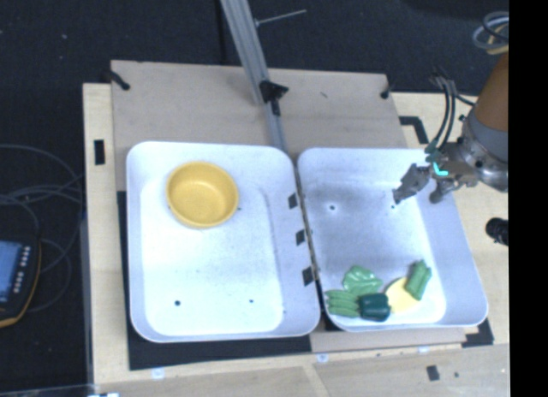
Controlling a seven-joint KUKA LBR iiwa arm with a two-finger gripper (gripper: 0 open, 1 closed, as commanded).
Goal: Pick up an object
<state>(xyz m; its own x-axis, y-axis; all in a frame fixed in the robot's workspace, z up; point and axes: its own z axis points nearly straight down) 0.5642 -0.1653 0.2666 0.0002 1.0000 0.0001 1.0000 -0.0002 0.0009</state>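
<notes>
Two white bins sit side by side on the bench. The left bin [145, 301] has a yellow bowl [202, 194] upright in its far left part. A grey metal bar [247, 44] slants in from the top and ends just above where the two bins meet.

The right bin [360, 207] holds a small heap in its near corner: a leafy green piece [361, 280], a light green ridged piece [341, 303] at the left of the heap, a dark green block [373, 306], a yellow piece [401, 295] half tucked under the others, and a small green stick-shaped piece [418, 278] leaning on the yellow one. They touch or overlap one another, crowded against the bin's near wall.

The gripper [421, 184] hangs over the far right part of the right bin, its two fingers spread apart with nothing between them. The heap lies well apart from it, toward the near edge.
</notes>
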